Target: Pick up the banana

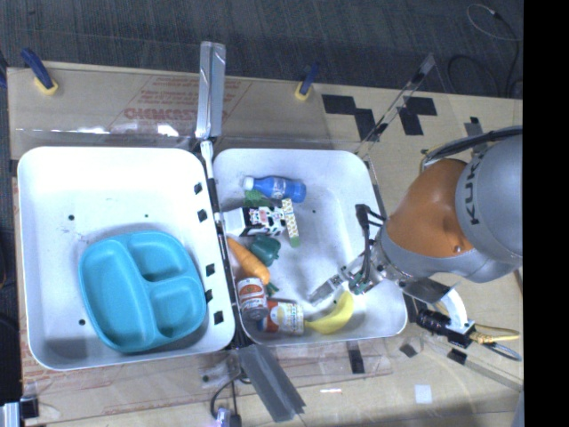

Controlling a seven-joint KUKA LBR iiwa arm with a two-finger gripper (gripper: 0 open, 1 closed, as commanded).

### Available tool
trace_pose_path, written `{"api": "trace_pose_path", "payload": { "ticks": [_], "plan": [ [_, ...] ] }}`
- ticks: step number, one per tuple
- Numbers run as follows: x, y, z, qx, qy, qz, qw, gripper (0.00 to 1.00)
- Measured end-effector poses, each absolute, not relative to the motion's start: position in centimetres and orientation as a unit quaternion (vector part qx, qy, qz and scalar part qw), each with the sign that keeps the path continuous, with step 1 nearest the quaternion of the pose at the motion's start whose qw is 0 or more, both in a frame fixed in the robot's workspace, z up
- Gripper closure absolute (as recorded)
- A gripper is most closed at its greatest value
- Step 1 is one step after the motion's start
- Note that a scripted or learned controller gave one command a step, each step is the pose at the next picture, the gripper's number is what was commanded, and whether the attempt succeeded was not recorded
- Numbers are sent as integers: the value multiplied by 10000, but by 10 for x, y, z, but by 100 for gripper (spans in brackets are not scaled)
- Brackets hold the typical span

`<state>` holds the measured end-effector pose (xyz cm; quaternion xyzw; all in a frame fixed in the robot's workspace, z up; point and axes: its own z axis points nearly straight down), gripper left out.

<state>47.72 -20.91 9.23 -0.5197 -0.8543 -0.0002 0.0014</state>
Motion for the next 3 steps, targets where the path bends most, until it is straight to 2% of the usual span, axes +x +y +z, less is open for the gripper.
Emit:
{"api": "trace_pose_path", "payload": {
  "ticks": [1, 2, 3],
  "plan": [
    [485, -209, 113, -4679, -8838, 2, 4, 0],
    [478, -209, 92, -4544, -8908, -1, 5, 0],
    [478, -209, 102, -4523, -8919, -2, 5, 100]
  ]
}}
